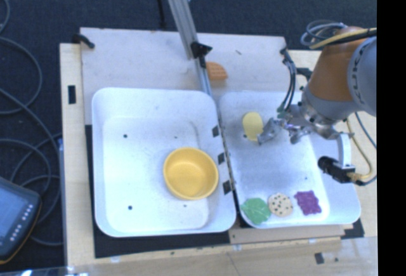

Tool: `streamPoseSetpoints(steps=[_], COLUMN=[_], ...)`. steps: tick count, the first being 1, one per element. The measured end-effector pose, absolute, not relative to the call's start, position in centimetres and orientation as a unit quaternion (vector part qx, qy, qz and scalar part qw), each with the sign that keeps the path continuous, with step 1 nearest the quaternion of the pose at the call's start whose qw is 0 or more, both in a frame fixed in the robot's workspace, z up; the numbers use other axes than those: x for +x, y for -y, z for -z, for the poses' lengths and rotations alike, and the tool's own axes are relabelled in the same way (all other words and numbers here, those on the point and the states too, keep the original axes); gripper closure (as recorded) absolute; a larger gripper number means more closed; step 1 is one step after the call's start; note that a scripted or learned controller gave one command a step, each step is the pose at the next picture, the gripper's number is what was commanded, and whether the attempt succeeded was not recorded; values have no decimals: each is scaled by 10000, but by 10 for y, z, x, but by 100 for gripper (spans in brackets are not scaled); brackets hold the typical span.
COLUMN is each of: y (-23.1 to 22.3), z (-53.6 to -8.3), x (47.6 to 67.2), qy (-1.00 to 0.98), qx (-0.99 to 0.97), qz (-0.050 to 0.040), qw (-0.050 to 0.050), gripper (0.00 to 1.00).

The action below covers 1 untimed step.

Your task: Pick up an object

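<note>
Yellow object [252, 125] lay in right bin [330, 205], upper left corner. Gripper [271, 131] hung just beside it, right side; jaws spread, pinching nothing. Yellow bowl [190, 172] sat in left bin [127, 110].

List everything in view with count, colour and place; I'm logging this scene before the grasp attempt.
bins: two, white, side by side on the bench
bowl: one, yellow, left bin, near its right wall
yellow piece: one, pale yellow, right bin, far end, just left of the hand
green piece: one, right bin, near edge
cookie: one, tan with dark spots, right of the green piece
purple piece: one, right of the cookie
orange item: one, on the bench behind the bins
arm: one, grey and orange, from the right
hand: one, over the right bin
</note>
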<state>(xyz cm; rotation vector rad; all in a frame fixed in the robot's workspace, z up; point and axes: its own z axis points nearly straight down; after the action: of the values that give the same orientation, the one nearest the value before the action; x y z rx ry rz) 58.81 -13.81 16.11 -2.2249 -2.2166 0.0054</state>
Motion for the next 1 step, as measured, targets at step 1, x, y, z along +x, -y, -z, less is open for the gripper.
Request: streamPoseSetpoints(steps=[1], y=[136], z=[-118], x=[589], qy=[7058], qx=[-7084], qz=[-17], qw=[8], gripper=[0])
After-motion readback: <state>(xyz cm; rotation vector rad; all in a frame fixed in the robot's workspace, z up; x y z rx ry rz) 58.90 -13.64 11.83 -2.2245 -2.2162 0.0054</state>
